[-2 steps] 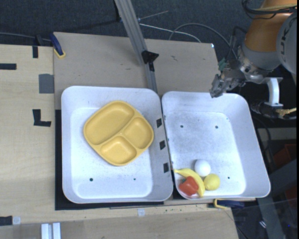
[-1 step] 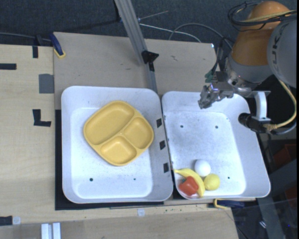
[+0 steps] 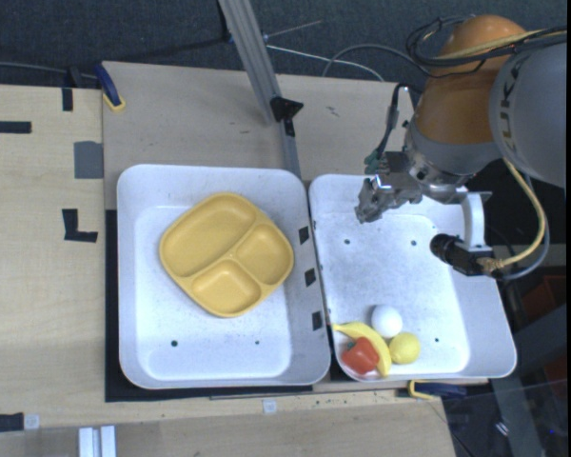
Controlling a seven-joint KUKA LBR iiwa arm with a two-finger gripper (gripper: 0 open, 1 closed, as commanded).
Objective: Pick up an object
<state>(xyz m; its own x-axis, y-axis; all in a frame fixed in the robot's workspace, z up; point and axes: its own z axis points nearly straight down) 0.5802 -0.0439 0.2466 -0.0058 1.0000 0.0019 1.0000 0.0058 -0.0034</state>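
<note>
two white bins on the worktop (image 3: 200, 112), side by side. left bin (image 3: 138, 284): one yellow divided plate (image 3: 226, 253), three compartments, lying tilted toward the far half. right bin (image 3: 476, 322): four small pieces crowded in the near-left corner, touching — one white ball (image 3: 386, 321), one yellow ball (image 3: 404, 348), one red piece (image 3: 362, 355), one banana (image 3: 366, 335) (curving round the red one). my gripper (image 3: 369, 202) hangs over the right bin's far-left corner, well apart from them; spread or pressed together, i cannot tell. bare bin floor between.
</note>
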